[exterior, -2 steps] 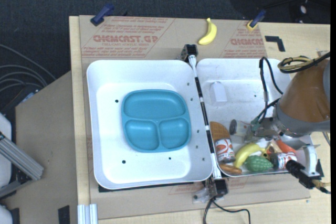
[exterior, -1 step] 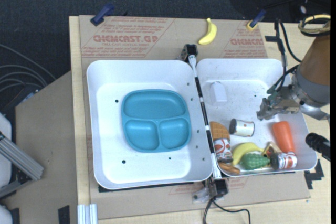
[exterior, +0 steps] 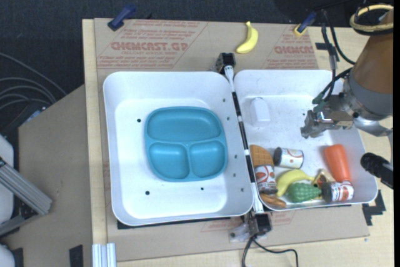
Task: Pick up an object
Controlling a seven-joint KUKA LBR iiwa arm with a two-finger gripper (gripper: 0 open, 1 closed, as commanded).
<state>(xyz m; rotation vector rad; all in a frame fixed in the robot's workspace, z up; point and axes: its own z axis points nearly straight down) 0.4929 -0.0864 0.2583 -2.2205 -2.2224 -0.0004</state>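
Carrot in the right bin, pincer short of it

Carrot (exterior: 338,161), my likeliest pick, lies near the right bin (exterior: 275,81)'s right wall, long axis nearly up-down, slightly tilted, clear of the clutter of cans (exterior: 289,157) and banana (exterior: 289,179) beside it. My pincer (exterior: 314,123) hovers just up-left of it over bare floor; whether it's open I cannot tell. Blue tray (exterior: 185,142) sits in the left bin (exterior: 119,134).

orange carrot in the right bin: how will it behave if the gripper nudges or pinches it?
The carrot looks smooth and tapered, so it may roll or swing round its narrow end when nudged. It looks like a plastic toy, probably stiff and light. It lies apart from the pile beside it, so a pinch across its width seems feasible, though pads could slip on its taper.
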